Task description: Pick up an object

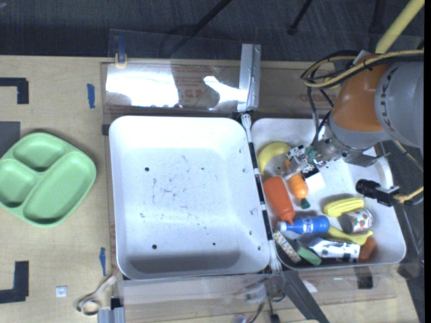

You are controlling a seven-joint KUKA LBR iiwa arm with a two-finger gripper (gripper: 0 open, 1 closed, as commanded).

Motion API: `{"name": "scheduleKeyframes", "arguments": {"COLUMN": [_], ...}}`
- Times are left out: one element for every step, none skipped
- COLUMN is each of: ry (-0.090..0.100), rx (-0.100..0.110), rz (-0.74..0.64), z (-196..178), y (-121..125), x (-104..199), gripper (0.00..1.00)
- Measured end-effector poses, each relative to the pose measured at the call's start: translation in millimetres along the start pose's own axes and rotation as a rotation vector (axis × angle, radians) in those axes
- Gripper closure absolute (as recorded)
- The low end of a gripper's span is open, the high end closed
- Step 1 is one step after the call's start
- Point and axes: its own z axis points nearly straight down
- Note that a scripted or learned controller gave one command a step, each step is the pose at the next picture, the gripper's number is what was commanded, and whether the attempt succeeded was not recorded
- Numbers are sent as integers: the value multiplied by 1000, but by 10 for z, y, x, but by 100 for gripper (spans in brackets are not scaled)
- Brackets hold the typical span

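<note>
The right bin (389,180) holds a pile of toys: a yellow round one (271,153) at the back, an orange bottle (277,198), a small orange carrot-like piece (299,186), a yellow corn-like piece (343,206), a blue bottle (306,226), a banana (350,235) and a white and green item (331,250). My gripper (301,160) hangs low over the back of this bin, just right of the yellow toy and above the small orange piece. The wrist and cables hide its fingers.
The left bin (182,194) lies beside the right one, with a divider (256,180) between them. A green sectioned plate (44,177) rests on the bench at far left. A clear panel (175,79) stands behind the bins.
</note>
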Motion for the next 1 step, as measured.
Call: {"name": "scheduleKeyframes", "arguments": {"ry": [4], "rx": [10], "rz": [74], "z": [-865], "y": [648], "x": [501], "gripper": [100]}}
